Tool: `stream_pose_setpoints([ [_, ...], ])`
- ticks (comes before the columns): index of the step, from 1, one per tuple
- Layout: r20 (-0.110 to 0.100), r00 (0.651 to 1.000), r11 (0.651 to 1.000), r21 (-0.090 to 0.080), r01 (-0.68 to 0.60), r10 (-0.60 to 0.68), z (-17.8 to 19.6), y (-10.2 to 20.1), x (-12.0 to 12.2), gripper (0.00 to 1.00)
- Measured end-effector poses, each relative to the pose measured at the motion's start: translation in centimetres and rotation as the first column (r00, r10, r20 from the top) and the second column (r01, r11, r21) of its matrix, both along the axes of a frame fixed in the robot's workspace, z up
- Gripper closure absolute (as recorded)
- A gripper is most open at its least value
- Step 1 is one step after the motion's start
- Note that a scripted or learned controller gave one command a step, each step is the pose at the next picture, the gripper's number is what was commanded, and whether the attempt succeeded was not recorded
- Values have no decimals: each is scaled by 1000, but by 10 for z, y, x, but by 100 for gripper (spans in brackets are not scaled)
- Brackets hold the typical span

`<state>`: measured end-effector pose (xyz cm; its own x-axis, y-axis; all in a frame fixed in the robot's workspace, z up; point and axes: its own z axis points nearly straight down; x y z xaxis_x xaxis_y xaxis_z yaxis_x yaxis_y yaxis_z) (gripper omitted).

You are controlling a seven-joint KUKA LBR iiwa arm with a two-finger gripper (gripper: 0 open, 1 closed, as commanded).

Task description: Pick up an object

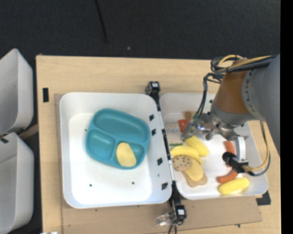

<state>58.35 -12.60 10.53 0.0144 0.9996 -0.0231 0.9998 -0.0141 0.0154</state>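
The small yellow banana-shaped plastic toy (196,146) lies in the right white bin (256,191), near its middle, and it is the thing closest under the gripper (209,130). I judge it light, stiff and a little slippery, so the best hold is across its narrow middle, not at the curved ends. Just beside it, toward the near edge, lie a second yellow banana piece (183,152) and a tan round biscuit-like toy (183,163), which rests on a tan flat piece (195,174). An orange-and-yellow piece (232,184) lies well apart in the near right corner. I cannot tell how wide the tool is spread or whether it has anything. The left white bin (75,189) bears a teal divided plastic plate (112,130) with a yellow oval toy (126,155) in one compartment.
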Motion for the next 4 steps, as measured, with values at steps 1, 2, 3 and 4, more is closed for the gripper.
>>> stream_pose_setpoints([
  [1, -8, 1000, 1000, 16, 4, -4, 8, 6, -1, 100],
  [2, -10, 1000, 1000, 22, -11, 11, 57, 2, -8, 100],
  [3, -9, 1000, 1000, 22, -16, 16, 100, -1, -6, 100],
  [4, -10, 1000, 1000, 22, -16, 16, 138, -3, -5, 100],
])
